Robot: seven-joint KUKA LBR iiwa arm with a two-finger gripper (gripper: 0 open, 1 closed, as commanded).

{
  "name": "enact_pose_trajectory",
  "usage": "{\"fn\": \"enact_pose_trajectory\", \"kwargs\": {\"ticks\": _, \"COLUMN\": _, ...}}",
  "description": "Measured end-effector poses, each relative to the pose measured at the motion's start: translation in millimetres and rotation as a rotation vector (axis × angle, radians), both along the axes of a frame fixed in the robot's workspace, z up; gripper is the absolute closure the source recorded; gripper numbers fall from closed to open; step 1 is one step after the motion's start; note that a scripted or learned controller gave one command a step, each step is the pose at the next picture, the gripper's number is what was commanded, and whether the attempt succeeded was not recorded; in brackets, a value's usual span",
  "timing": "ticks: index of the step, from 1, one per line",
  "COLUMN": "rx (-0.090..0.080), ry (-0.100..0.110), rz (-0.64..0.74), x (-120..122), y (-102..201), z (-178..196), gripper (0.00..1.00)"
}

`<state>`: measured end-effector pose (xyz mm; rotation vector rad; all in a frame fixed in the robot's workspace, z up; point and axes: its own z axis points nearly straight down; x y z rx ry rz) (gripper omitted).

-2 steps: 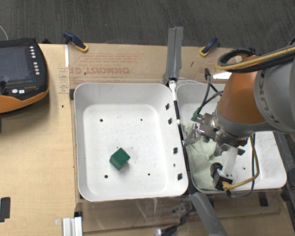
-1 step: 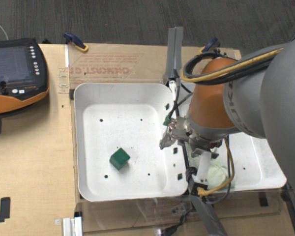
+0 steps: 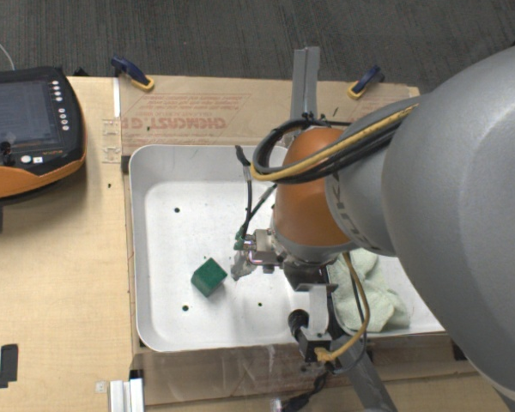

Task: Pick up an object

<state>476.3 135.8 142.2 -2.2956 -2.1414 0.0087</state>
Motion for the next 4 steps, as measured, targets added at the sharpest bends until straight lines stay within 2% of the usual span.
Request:
{"fn": "enact_pose_trajectory", "kwargs": {"ticks": 1, "rx": 0.0, "ry": -0.003, "rz": 0.179, "x": 25, "y": 41, "z": 54, "gripper": 0.0}}
{"fn": "enact_pose_trajectory", "kwargs": {"ticks": 2, "rx": 0.0, "ry": -0.003, "rz": 0.179, "x": 25, "y": 41, "z": 54, "gripper": 0.0}}
{"fn": "enact_pose_trajectory", "kwargs": {"ticks": 3, "rx": -0.002, "ry": 0.001, "rz": 0.178, "x": 25, "y": 39, "z": 62, "gripper": 1.0}}
{"fn": "enact_pose_trajectory", "kwargs": {"ticks": 4, "rx": 0.001, "ry": 0.0, "rz": 0.356, "x": 0, "y": 10, "z": 20, "gripper": 1.0}}
